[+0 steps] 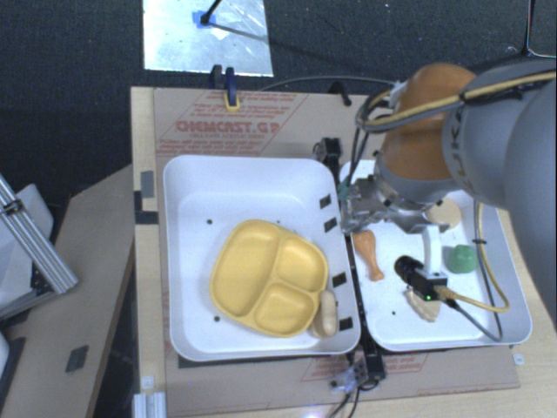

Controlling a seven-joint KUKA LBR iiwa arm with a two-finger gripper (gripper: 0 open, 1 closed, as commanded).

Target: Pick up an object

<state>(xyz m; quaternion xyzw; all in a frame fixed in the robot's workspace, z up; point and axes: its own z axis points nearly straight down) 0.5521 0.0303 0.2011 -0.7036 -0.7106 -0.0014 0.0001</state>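
Note:
My gripper hangs over the left edge of the right bin, under the orange wrist band. Just below it lies an orange-brown toy drumstick, close to the gripper but with no visible grasp on it. A green lump rests further right in the same bin. A pale beige piece lies toward the front, and a tan disc peeks out beside the arm. The arm hides the far part of this bin.
The left bin holds a yellow divided plate with a beige rounded piece at its right corner. A black fitting with a yellow cable hangs from the arm over the right bin. Black clips line the wall between the bins.

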